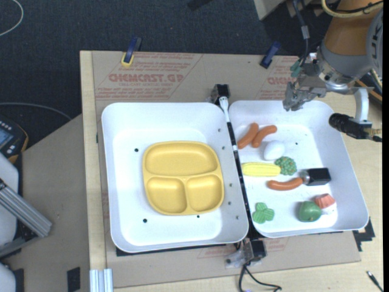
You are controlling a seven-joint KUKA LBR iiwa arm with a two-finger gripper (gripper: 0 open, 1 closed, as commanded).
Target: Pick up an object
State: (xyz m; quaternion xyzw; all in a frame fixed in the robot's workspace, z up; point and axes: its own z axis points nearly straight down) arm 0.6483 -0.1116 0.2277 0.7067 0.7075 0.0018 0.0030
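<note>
Camera view: two white bins are seen side by side on a cardboard-covered bench. The left bin point(121, 181) holds a yellow tray point(182, 176) with three compartments, set near its middle. The right bin point(346, 181) holds the loose items from which one is to be picked.

The gripper point(296, 104) is held at about 12 o'clock of the right bin, just over its far rim, with nothing seen between its tips. Whether the jaws are wide or narrow cannot be told from this slant. It is judged to be poised high at the bin's edge so that a descent onto a chosen item can be made.

Within the right bin, two sausages point(256, 135) lie crossed at about 10 o'clock of the bin's middle, nearest the gripper. A white egg point(273, 150) is touched by them on its upper side. A corn cob point(261, 170) lies at 9 o'clock, with broccoli point(285, 165) at its right end. A third sausage point(284, 185) lies below, beside a black block point(317, 176). A green leaf point(262, 213) sits at 7 o'clock, and a green pear point(309, 212) with a red piece point(325, 202) at 5 o'clock.

The items are crowded; neighbours could be caught along with the target.
</note>
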